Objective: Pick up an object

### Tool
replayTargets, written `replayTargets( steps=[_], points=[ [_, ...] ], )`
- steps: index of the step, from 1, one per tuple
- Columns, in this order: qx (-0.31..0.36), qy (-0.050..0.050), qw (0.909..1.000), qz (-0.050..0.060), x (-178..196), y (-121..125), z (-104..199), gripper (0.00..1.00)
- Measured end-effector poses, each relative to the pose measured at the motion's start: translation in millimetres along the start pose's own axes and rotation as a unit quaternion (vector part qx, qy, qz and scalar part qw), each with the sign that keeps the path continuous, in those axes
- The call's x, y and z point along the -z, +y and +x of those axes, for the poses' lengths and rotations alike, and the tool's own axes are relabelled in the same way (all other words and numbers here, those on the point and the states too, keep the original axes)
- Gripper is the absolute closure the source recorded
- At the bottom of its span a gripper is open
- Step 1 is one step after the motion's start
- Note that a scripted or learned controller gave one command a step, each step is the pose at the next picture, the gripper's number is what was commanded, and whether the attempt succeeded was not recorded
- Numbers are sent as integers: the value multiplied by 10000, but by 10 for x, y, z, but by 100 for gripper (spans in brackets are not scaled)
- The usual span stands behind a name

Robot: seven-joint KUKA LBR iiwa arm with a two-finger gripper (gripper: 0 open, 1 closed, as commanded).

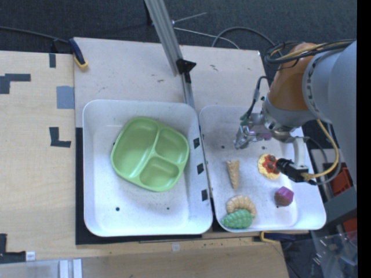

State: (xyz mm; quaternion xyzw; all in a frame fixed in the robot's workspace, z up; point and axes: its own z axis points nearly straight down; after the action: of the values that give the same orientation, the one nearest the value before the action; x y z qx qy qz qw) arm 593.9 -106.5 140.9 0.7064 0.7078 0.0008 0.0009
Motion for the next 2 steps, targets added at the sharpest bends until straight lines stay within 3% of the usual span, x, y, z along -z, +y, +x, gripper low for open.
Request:
replayTargets(
  steps=[2],
  points=[
    [3,-4,10000,-10,1056,38,99,100]
  ],
)
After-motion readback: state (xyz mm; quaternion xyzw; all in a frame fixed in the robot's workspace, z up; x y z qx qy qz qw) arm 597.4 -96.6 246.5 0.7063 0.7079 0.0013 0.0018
